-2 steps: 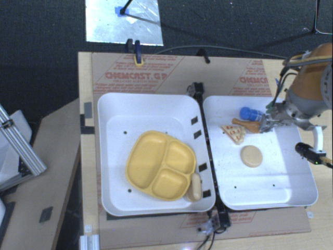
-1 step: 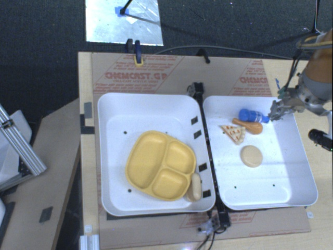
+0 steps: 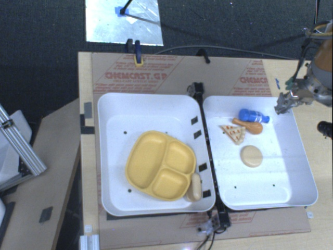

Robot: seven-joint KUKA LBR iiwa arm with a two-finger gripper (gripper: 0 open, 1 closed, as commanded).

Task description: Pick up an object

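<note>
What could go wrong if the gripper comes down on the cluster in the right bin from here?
The blue object, orange piece and waffle-patterned wedge lie touching or nearly so, and a descent there may nudge neighbours or catch two at once. The gripper hovers over the right bin's far right rim, which it could clip on a low approach. The round beige disc lies apart and looks the safer target.

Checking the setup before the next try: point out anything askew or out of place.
The yellow tray sits rotated, not square with the left bin. A pale roll lies off the tray, against its lower right edge. Nothing looks spilled or broken.
</note>
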